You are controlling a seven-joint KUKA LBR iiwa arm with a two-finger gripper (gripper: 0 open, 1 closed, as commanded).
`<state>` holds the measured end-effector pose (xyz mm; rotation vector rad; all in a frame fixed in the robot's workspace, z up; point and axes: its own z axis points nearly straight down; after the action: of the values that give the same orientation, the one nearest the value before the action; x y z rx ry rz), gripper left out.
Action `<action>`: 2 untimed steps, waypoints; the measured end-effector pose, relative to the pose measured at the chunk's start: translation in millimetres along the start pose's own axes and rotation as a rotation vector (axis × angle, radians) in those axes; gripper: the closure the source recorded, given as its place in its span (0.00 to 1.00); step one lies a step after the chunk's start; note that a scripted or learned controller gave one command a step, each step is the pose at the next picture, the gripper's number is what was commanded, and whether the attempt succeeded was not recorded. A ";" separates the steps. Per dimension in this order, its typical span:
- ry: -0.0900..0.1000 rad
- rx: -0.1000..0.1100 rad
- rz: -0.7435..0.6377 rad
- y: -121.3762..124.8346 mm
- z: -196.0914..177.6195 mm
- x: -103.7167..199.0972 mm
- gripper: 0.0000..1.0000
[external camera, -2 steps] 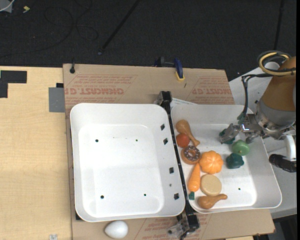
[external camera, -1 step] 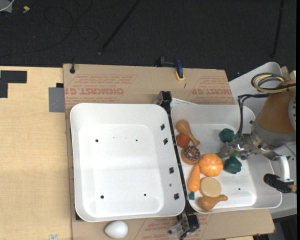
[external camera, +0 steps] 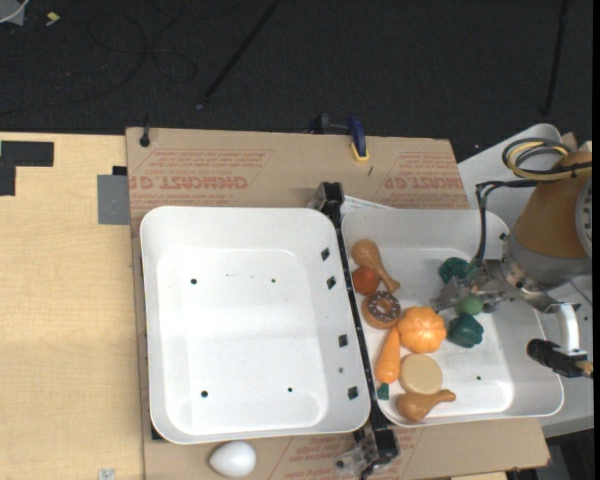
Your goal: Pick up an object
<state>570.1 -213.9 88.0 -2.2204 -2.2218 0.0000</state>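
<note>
Toys (external camera: 421, 329) crowding right bin's (external camera: 525, 400) left half

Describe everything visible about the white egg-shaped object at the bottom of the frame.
The white egg is smooth, glossy and oval, looking like plastic. It lies on its side on the brown cardboard, outside both bins, just below the left bin's front rim. Whether it touches that rim cannot be told. It sits far from the gripper.

Robotics lab, robot arm (external camera: 550, 230), cardboard-covered bench (external camera: 280, 173)
</note>
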 end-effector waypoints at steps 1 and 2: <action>-0.001 -0.001 0.005 0.0 -11.4 -1.7 1.00; 0.001 -0.007 -0.008 77.5 -54.2 74.3 1.00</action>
<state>647.6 -139.6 142.2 -2.2143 -2.2344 -0.0090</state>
